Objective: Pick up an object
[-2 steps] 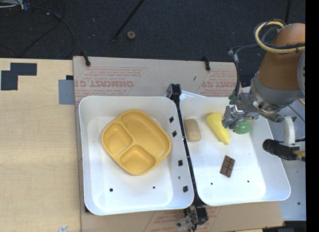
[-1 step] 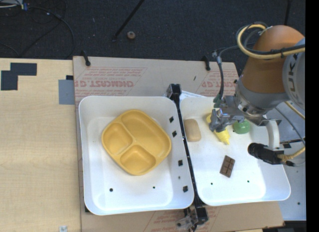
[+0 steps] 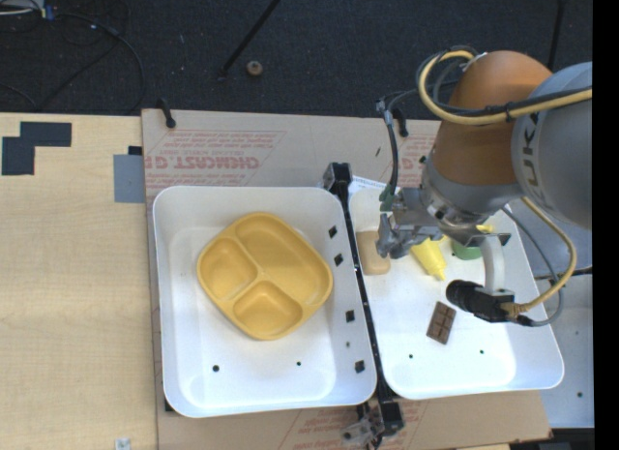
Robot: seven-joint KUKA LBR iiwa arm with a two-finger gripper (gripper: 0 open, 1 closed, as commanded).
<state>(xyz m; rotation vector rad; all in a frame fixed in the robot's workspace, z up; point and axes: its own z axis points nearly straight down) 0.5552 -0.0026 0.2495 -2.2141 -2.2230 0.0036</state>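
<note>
Resting on a cardboard-covered bench, two white bins; tool state unclear.

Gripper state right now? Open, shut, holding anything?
Gripper: cannot be told from this angle. It sits low in the right white bin, over a small tan block, beside a yellow banana-shaped toy.

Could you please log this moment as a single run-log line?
gripper: low in right bin, over tan block | grasp: unconfirmed | yellow tray: left bin
</note>
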